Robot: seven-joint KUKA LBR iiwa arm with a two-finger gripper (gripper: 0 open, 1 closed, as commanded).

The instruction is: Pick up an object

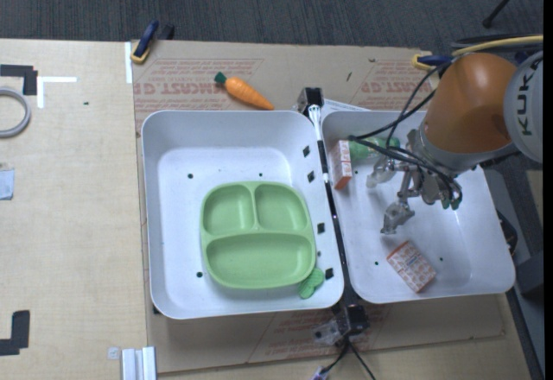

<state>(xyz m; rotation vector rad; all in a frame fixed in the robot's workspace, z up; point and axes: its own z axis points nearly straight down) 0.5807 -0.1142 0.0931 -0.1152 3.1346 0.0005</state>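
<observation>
My gripper [389, 197] hangs over the middle of the right bin [484, 275], open, with only bare white bin floor showing between its fingers. A red and white carton [343, 162] stands against the bin's left wall, to the left of the gripper. A reddish snack packet [411, 266] lies flat on the floor just below the gripper, apart from it. A green item [383, 145] peeks out beside the cables at the back of the bin.
The left bin [164, 223] holds a green divided plate [257, 236] and a small green piece [311, 283] at its front right corner. An orange toy carrot [246, 91] lies on the cardboard behind the bins. Black cables run from the arm across the right bin's back.
</observation>
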